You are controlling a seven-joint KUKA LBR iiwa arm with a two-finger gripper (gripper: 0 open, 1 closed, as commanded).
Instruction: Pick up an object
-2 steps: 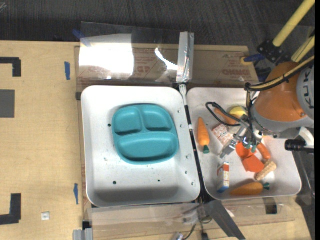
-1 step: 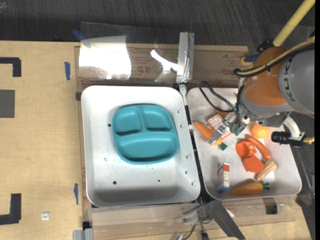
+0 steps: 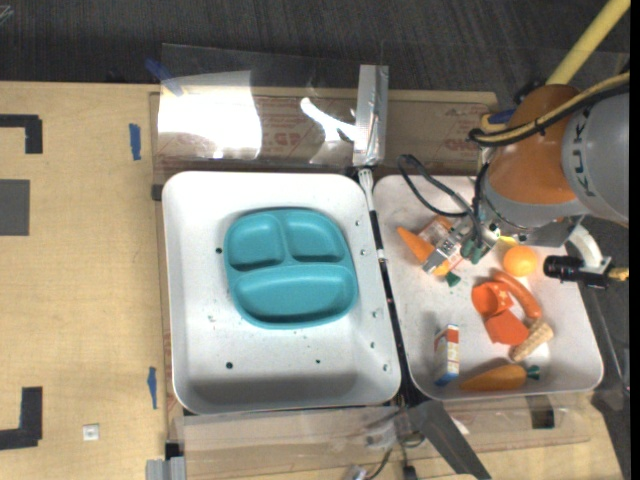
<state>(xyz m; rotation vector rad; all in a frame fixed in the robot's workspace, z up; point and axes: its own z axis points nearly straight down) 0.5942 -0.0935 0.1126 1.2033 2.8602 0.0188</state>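
Left bin (image 3: 190, 268): one teal divided plate (image 3: 290, 266), three compartments, lying flat at centre.

Right bin (image 3: 580, 368): a loose cluster of toy food and small items. A carrot (image 3: 410, 240) lies near the upper left; an orange ball (image 3: 519, 260) sits toward the right; an orange-red cup (image 3: 492, 298) rests just below it, with a sausage-like red piece alongside; a corn cob (image 3: 531, 341) and a second carrot (image 3: 492, 376) lie along the lower edge; a small tube (image 3: 451, 351) lies lower left.

Arm: enters from the right, wrist over the upper part of the right bin. The gripper (image 3: 455, 253) is low among the items beside the upper carrot; whether it is spread or pressed together cannot be told, as clutter and cables mask it.

Step judged: descent toward a grasp, nothing visibly held. Next move calls for closing on one item cleanly, then lifting straight up.
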